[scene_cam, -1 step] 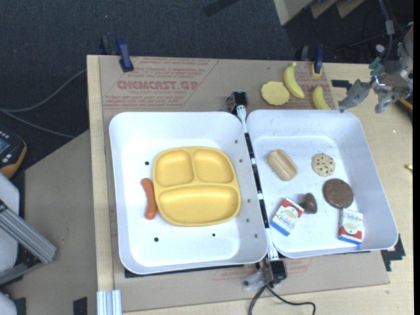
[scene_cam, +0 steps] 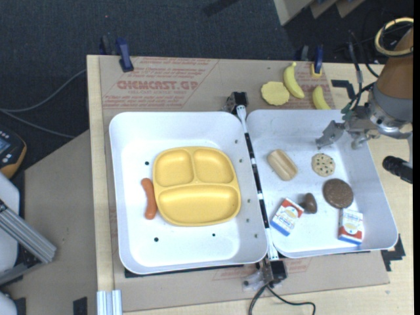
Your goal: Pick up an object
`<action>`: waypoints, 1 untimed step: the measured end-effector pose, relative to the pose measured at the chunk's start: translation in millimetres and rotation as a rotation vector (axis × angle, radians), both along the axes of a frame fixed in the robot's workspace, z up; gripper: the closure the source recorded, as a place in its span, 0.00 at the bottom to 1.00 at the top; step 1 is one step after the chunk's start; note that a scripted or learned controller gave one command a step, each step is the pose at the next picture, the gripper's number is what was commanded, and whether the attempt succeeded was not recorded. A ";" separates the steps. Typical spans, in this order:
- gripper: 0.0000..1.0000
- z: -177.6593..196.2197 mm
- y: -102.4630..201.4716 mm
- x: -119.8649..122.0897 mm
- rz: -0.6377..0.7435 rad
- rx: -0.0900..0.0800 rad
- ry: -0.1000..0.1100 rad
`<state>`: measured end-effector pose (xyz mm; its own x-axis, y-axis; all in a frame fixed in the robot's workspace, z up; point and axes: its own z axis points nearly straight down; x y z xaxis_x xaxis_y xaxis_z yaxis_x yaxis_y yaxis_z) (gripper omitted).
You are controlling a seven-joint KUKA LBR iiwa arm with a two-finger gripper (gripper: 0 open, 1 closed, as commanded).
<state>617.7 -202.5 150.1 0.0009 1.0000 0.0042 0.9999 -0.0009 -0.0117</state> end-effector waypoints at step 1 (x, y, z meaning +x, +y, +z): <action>0.00 -68.1 37.4 -53.9 0.001 0.000 -0.002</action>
<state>563.8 -165.1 82.0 0.0001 1.0000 0.0046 1.0000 0.0000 -0.0098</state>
